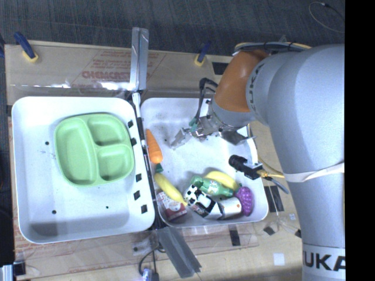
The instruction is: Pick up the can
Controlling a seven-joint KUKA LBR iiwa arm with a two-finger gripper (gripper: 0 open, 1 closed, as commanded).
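Note:
The can (232, 207), a pale cylinder with a dark red end, lies on its side at the front of the right bin (176, 113). It is wedged between a black-and-white patterned item (199, 199) and a purple bunch of grapes (245, 198). My gripper (176, 138) hangs low over the bare middle of the right bin, pointing left, well behind the can and apart from it. The grey arm with its orange band (234, 89) reaches in from the right.
The right bin also holds a carrot (153, 147) by its left wall, two bananas (168, 187) (221, 179), a green bottle (212, 187) and a reddish packet (171, 206). A green divided plate (94, 148) sits in the left bin (29, 174).

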